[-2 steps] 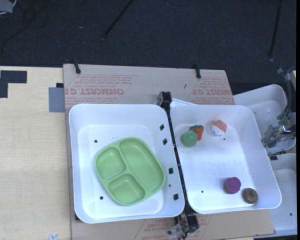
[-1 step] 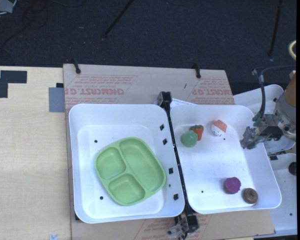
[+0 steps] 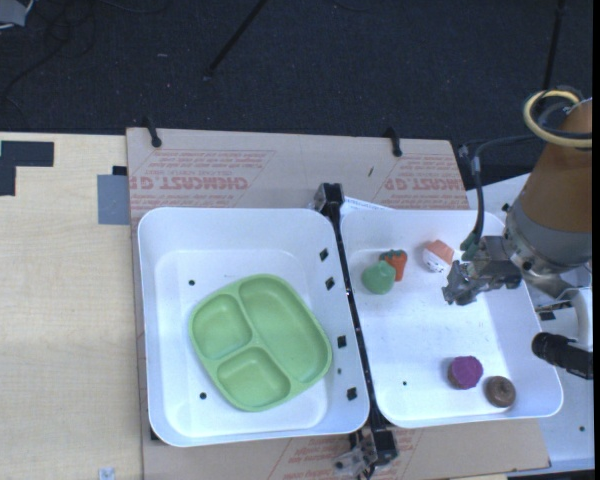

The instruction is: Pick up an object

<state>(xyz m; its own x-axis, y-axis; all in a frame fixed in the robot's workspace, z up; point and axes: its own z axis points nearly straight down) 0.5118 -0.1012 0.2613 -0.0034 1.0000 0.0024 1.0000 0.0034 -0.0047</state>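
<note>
The right bin (image 3: 420,408) holds several small objects: a green round piece (image 3: 378,278) with an orange-red piece (image 3: 396,262) touching it at the upper left, a small white and orange object (image 3: 437,255) near the back, a purple ball (image 3: 465,371) and a brown ring-shaped piece (image 3: 499,391) at the front right. My gripper (image 3: 460,290) hangs over the right part of this bin, just right of the white and orange object and above the purple ball. I see nothing between its fingers.
The left bin (image 3: 165,368) holds a light green divided plate (image 3: 259,340). A black divider (image 3: 342,298) runs between the bins. The grey and orange arm (image 3: 560,198) comes in from the right. Cardboard lies under both bins.
</note>
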